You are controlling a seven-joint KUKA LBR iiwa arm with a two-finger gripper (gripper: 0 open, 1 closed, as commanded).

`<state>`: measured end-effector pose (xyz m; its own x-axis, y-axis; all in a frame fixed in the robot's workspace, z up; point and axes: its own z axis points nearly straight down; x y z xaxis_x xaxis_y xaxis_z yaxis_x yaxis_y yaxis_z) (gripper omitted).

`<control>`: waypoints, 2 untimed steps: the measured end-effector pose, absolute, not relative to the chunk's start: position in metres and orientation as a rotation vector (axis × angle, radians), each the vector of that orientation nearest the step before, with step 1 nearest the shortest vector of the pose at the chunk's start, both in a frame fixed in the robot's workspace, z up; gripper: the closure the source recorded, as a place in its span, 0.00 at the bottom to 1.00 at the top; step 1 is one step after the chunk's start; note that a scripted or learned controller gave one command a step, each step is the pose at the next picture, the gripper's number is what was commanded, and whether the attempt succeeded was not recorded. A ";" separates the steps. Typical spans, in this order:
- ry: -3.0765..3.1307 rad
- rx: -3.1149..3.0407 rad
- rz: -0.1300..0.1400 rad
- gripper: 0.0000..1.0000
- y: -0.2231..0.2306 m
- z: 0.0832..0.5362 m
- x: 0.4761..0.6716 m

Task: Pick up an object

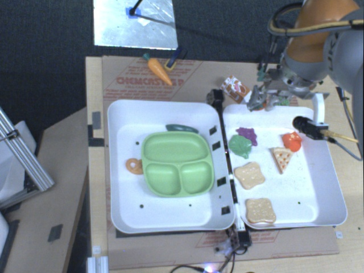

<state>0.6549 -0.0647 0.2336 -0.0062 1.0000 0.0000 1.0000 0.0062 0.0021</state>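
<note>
Two white bins side by side on bench. My gripper (267,98) hovers at 12 o'clock edge of right bin (327,178); cannot tell its state. Right bin holds purple piece (247,133), green piece (240,145), tomato (292,141), pizza slice (282,158), two bread slices (249,175). Left bin (122,152) holds green divided plate (173,164), pretzel (134,166) at plate's 9 o'clock. Carrot (157,70) lies on bench at 12 o'clock beyond left bin.

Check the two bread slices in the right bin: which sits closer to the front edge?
The darker toast slice at the front rim; the paler slice lies farther back.
</note>
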 end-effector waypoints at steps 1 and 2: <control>2.228 2.213 0.002 1.00 -0.015 0.233 0.652; 2.228 2.214 0.001 1.00 0.030 0.222 0.642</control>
